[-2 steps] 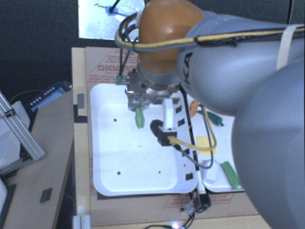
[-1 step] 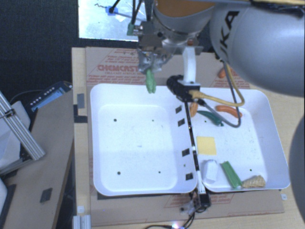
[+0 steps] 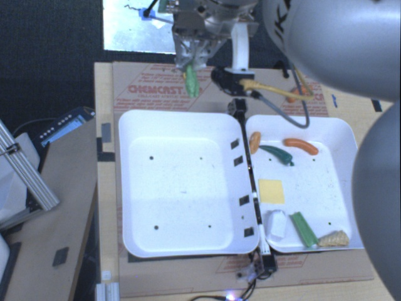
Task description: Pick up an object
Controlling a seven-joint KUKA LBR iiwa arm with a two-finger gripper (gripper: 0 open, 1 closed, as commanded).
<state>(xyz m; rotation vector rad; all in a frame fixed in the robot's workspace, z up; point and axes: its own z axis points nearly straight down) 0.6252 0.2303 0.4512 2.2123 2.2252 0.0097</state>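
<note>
Green object (image 3: 190, 82): small, long, green thing seen hanging from the gripper (image 3: 190, 64), up above the back edge of the left bin (image 3: 135, 127), over the cardboard sheet (image 3: 150, 86). Clear of both bins, not touching the cardboard as far as can be told.
Jaws: closed narrow on the top end of that green object, rest of it dangling down & a bit tilted.
Arm (image 3: 326, 24): big grey body seen across the top right, reaching in from the right w/ the wrist near top centre.
Left bin: white, shallow, only a few small dark dots seen on the floor.
Right bin (image 3: 341, 130): white, set right beside the left one, walls touching along the middle w/ black clips down the seam.
Right bin contents: orange sausage-like piece (image 3: 300, 145) near the back; dark green pepper-ish thing (image 3: 276, 154) just beside it; small orange piece (image 3: 254, 143) by the divider; yellow square (image 3: 271, 191) mid-bin; white lump (image 3: 276, 224) near the front; green stick (image 3: 302, 229) next to it, slanted; tan cone-ish bit (image 3: 333, 237) at the front corner.
Bench: cardboard sheet w/ red print laid under both bins.
Cables (image 3: 276, 91): yellow & grey ones seen behind the right bin.
</note>
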